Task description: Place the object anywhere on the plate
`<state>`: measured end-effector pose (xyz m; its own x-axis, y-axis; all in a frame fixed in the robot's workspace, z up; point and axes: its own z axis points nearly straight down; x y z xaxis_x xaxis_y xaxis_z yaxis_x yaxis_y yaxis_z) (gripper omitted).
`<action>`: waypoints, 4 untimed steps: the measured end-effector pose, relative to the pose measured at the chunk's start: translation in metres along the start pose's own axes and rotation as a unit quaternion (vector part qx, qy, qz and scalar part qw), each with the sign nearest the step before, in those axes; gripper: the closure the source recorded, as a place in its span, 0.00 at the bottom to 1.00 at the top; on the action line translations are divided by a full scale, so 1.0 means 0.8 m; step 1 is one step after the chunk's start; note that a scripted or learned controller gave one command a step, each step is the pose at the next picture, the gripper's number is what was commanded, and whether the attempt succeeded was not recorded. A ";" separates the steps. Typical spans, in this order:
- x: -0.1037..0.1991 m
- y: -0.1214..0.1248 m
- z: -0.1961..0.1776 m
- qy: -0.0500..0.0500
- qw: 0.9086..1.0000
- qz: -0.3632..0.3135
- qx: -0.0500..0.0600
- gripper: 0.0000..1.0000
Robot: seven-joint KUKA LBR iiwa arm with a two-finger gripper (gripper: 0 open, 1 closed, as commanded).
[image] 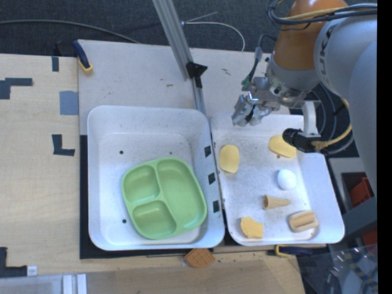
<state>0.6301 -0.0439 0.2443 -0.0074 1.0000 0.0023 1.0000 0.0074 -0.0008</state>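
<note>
One arm (pixel 318 41) angled down, wrist over right bin (pixel 324 222) back edge.

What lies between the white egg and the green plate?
In the camera view, the yellow piece and the bins' walls lie between egg and plate.

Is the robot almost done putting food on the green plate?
Not yet. The plate in the left bin has nothing on it. The gripper hovers over the right bin's far end, holding nothing I can see. The yellow piece and egg lie there, waiting.
</note>
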 end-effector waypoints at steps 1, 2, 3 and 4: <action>0.071 0.007 0.018 -0.001 1.000 0.000 0.001 1.00; 0.145 0.015 0.008 0.000 1.000 0.000 0.000 1.00; 0.213 0.023 0.001 0.000 1.000 0.000 0.000 1.00; 0.279 0.032 0.003 0.000 1.000 0.000 0.001 1.00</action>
<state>0.6539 0.1794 0.2427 -0.0066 1.0000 0.0016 1.0000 0.0066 -0.0020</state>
